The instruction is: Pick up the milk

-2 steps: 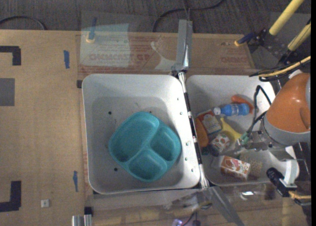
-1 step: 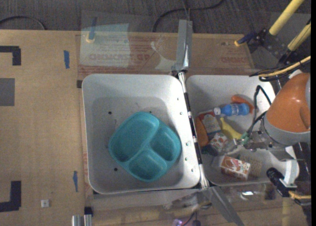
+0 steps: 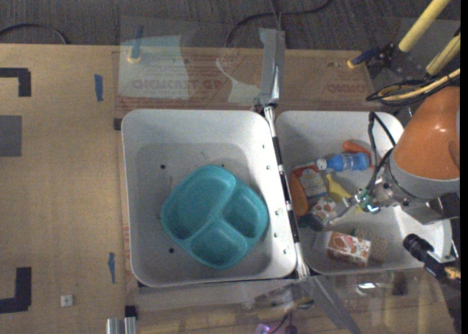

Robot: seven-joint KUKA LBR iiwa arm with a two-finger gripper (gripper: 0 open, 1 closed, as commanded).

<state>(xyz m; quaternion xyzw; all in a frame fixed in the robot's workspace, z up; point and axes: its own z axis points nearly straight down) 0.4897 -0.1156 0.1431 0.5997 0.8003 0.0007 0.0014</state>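
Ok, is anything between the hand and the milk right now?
Nothing visible does. The hand is low in the right bin, close beside the milk, which I take to be the small carton. A yellow item crowds the milk from behind.

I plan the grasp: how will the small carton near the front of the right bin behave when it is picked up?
The carton lies flat on a broad face, so it probably will not roll. It looks like a small paper box, likely light and crushable under hard squeezing. Lying low in the bin, it may slide when nudged.
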